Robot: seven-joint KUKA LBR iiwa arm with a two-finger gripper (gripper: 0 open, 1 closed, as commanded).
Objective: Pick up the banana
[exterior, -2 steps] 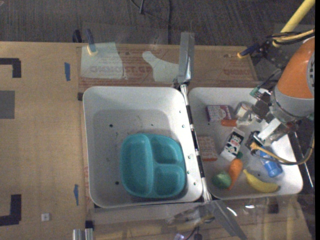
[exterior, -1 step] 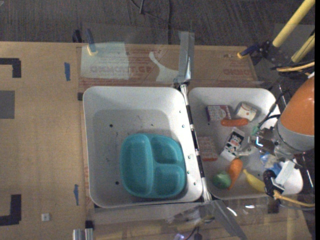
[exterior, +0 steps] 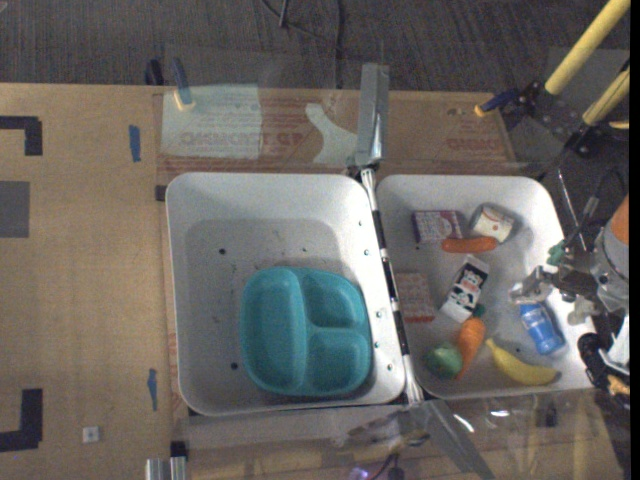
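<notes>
Reaching in from the right edge of the camera view, the grey arm's gripper (exterior: 560, 278) hangs over the right-hand rim of the right bin (exterior: 540, 193), just above a small blue bottle (exterior: 541, 328). How wide its jaws stand cannot be told at this angle, and nothing can be seen between them. The banana (exterior: 520, 365) lies flat in the near right corner of that bin, its curve along the front wall, just below the blue bottle and close beside an orange carrot (exterior: 470, 338). A green fruit (exterior: 444, 359) sits touching the carrot's lower end. Further back in the same bin are a black-and-white carton (exterior: 467, 287), a second orange carrot (exterior: 468, 244) lying crosswise, a purple box (exterior: 437, 225) and a white cup on its side (exterior: 495, 222). The left bin (exterior: 200, 268) holds a teal divided plate (exterior: 305, 333) set toward its front right. Both bins rest on a cardboard-covered bench (exterior: 80, 268) marked with blue tape.
</notes>
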